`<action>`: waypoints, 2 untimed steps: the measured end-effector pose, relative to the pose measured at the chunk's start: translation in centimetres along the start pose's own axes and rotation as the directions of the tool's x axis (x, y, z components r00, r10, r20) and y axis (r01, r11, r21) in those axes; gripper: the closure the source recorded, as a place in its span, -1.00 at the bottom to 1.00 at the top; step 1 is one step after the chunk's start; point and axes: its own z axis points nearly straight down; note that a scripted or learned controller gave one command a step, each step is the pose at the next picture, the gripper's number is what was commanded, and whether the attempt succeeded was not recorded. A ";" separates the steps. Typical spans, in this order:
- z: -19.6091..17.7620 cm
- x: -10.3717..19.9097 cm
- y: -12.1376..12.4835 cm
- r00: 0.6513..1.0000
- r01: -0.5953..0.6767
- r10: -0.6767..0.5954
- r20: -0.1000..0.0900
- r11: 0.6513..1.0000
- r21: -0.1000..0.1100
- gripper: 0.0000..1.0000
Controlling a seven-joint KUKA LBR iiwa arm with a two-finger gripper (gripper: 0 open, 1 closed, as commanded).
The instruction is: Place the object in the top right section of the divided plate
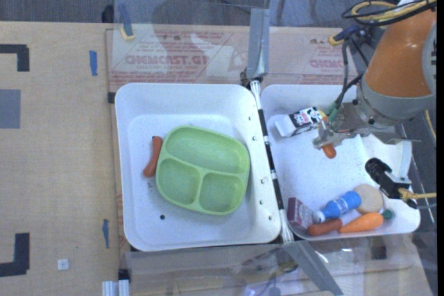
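A pale wooden bench (55,149) on grey carpet bears two glossy white bins, the left bin (187,97) holding the smooth green divided plate (202,168) beside a sausage (152,156), while over the right bin (305,170) the gripper (327,142) pinches a small orange object (329,150) near a milk carton (298,121).

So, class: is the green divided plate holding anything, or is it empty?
Empty. All three sections of the green divided plate show bare green; the orange sausage lies outside its left rim, on the left bin floor.
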 end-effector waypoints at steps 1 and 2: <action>2.0 -0.5 1.1 0.997 -0.081 0.081 -0.001 0.997 0.002 1.00; 3.2 7.6 1.7 0.988 0.152 -0.152 -0.002 0.988 0.002 1.00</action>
